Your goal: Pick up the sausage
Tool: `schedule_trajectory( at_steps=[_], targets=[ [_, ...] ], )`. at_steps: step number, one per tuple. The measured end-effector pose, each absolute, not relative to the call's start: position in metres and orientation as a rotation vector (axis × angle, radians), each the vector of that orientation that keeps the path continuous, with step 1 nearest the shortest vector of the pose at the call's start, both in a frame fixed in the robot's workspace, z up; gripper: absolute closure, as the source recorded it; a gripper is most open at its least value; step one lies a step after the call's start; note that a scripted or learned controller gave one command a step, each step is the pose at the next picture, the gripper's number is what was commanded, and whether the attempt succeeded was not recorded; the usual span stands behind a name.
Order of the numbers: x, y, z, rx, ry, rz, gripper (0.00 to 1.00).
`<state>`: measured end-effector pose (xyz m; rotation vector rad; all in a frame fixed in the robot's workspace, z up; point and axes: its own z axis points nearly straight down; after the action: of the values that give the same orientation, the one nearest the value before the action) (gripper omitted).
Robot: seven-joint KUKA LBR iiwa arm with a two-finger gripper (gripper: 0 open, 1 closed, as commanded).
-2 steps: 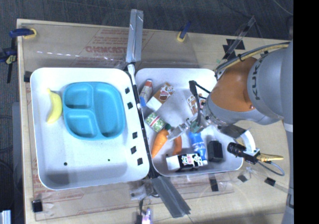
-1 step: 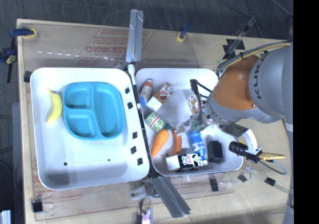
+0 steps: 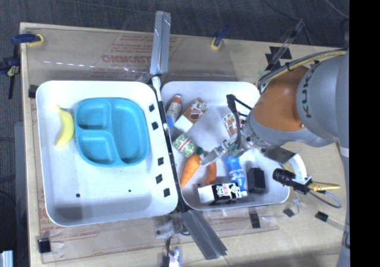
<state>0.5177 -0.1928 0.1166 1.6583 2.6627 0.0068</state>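
In the right bin (image 3: 270,197), claw (image 3: 228,148) low among the clutter, finger state cannot be told, sausage (image 3: 211,172) just below-left of it, beside carrot (image 3: 190,169), above milk carton (image 3: 222,192).

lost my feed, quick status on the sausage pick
Gripper low in right bin, fingers unclear. Sausage loose beside carrot. Blue bottle crowds it.

Bright, even overhead light, slightly soft
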Motion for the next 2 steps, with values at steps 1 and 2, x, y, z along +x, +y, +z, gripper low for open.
schedule_trajectory(
  at_steps=[1, 2],
  targets=[
    [0.4967, -0.1595, 0.0928, 1.590, 2.699, -0.008, 0.00],
    [0.4968, -0.1579, 0.0992, 1.588, 2.709, -0.005, 1.00]
  ],
)
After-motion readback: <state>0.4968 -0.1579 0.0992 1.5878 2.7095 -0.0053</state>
